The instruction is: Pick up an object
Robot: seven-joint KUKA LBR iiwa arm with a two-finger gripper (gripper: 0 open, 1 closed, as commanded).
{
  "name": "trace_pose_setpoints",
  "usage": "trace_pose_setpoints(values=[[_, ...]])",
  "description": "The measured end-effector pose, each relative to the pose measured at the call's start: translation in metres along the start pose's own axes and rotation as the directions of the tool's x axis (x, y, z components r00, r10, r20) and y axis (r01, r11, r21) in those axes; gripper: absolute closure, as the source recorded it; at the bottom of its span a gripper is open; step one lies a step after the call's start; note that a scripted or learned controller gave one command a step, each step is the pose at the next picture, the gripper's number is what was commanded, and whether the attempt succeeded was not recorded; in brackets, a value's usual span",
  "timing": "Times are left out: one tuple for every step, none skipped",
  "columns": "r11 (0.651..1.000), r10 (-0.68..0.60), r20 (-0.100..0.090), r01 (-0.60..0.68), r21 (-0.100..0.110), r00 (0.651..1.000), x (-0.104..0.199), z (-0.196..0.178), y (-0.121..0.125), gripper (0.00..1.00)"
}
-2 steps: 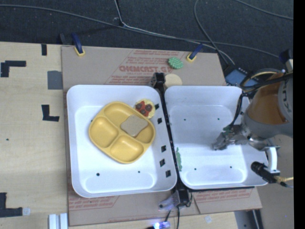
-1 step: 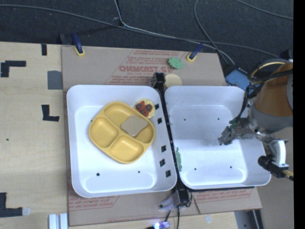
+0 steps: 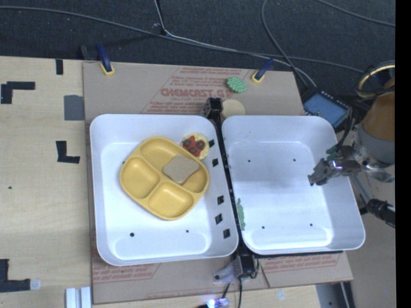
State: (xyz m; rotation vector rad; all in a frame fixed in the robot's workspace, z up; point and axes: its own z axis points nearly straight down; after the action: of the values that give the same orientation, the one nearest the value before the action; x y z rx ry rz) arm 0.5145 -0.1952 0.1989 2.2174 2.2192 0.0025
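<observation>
A yellow divided plate lies in the left bin. A tan, flat square piece rests in the plate's upper right compartment. A small dark red and yellow item sits just past the plate's top right rim. A thin green thing lies at the left wall of the right bin. My gripper hangs over the right bin's right wall, far from the plate, with nothing visible between its tips. The arm's orange band shows at the right edge.
A green dotted disc and a beige round piece lie on the cardboard behind the bins. Blue and yellow clamps hold the cardboard's back edge. Cables run across the dark floor. A blue box sits behind the right bin.
</observation>
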Motion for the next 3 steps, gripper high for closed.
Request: trace_pose_setpoints(values=[[1.0, 0.0, -0.001, 0.0, 0.001, 1.0, 0.002, -0.046, -0.007, 1.0], [1.0, -0.006, -0.003, 0.006, 0.004, 1.0, 0.05, -0.05, 0.0, 1.0], [1.0, -0.004, -0.003, 0.004, 0.005, 1.0, 0.098, -0.05, -0.009, 1.0]])
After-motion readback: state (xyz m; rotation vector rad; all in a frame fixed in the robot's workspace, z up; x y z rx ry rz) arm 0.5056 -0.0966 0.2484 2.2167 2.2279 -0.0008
